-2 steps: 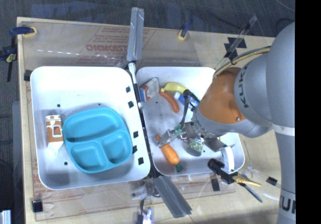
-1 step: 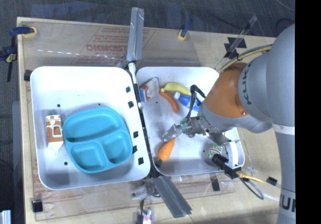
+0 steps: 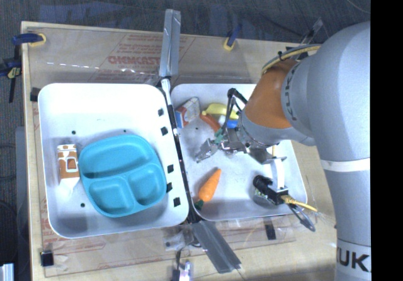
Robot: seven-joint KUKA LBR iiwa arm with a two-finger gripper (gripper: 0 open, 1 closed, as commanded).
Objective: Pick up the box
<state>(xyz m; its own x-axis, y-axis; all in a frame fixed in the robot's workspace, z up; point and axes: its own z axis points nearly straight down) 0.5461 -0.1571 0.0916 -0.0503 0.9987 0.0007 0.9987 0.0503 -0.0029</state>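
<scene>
Bench: pale board (image 3: 94,46) with faint red print, on dark carpet; a blue clamp (image 3: 28,39) grips its far left corner.
Left bin: (image 3: 53,100) shallow and white, taking up the left half of the camera view.
Box: (image 3: 67,163) small orange and white carton against the left wall of the left bin, just beside the tray; its markings are too small to read.
Tray: (image 3: 123,174) light blue with three compartments, lying in the middle of the left bin.
Right bin: (image 3: 236,210) white, with its far right part hidden under the arm.
Arm: (image 3: 315,97) grey with an orange band, reaching in from the right; its bulk is cut off at the edge.
Gripper: (image 3: 204,150) low over the middle of the right bin, well apart from the box; whether it is released or clenched cannot be made out, and nothing is seen in its grasp.
Carrot: (image 3: 210,185) orange, lying at a slant near the front of the right bin, just below the gripper.
Packet: (image 3: 189,111) red and white, at the far left corner of the right bin; its kind is hard to make out.
Yellow thing: (image 3: 216,109) beside the packet, partly covered by the wrist, so its shape is unclear.
</scene>
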